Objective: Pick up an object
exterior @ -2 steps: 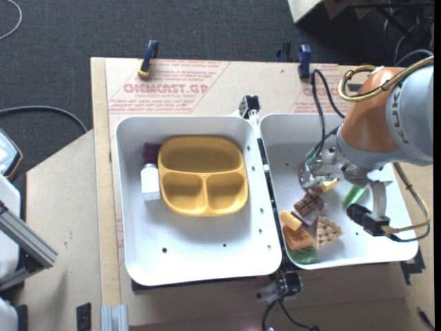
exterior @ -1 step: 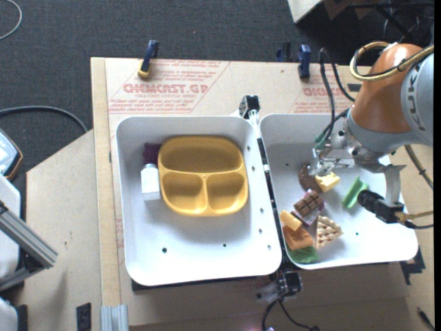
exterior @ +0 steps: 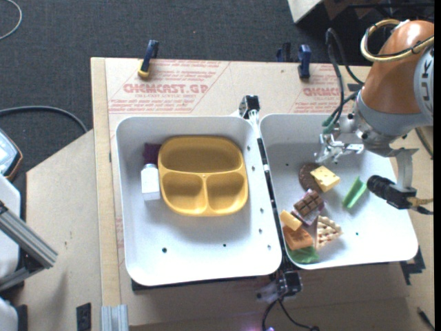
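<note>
From the camera above the bench we see two white bins side by side. The left bin [exterior: 131, 205] holds a yellow plate with three parts [exterior: 202, 175], and a small white bottle [exterior: 150, 183] stands touching its left edge. The right bin [exterior: 393, 233] holds a little pile of toy food. We see a pale yellow cheese block [exterior: 324, 178] resting on a brown round cookie [exterior: 307, 176], a chocolate piece [exterior: 309, 203] below them, a waffle wedge [exterior: 326, 231] and an orange piece [exterior: 298, 238] near the front wall, and a green stick [exterior: 355, 192] lying off to the right. Our gripper [exterior: 335, 148] hangs over the back part of the right bin, at the end of the grey arm with the orange band. We cannot tell how it is set, because it is small and dark metal against the bin, but we see nothing in it. We think the cheese block is the nearest thing to grab. It lies just beside the gripper, toward the front of the bin and a little to the left in the view. The green stick is farther off, and its long side runs at a slant from back right to front left. So we think the next move is a short drop down and forward onto the cheese.
</note>
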`<action>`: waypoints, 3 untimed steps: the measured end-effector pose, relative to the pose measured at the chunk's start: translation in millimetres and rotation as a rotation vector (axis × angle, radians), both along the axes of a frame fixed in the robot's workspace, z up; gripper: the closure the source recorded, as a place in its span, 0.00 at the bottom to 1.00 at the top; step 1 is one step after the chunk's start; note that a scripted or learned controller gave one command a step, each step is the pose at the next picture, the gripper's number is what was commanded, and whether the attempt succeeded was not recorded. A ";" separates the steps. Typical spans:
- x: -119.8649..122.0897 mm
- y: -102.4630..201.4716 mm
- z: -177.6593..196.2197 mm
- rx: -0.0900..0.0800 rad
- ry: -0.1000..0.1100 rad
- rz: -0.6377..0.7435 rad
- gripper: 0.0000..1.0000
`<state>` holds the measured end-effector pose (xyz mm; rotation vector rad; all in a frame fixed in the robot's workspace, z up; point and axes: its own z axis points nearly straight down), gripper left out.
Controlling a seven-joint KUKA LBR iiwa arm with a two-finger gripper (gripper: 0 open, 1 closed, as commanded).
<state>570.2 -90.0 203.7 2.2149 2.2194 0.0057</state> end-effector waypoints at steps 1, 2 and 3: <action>1.1 0.1 22.7 0.000 0.001 -0.001 1.00; -22.0 40.8 28.2 0.004 0.010 0.002 1.00; -33.0 93.8 30.3 0.004 0.010 0.004 1.00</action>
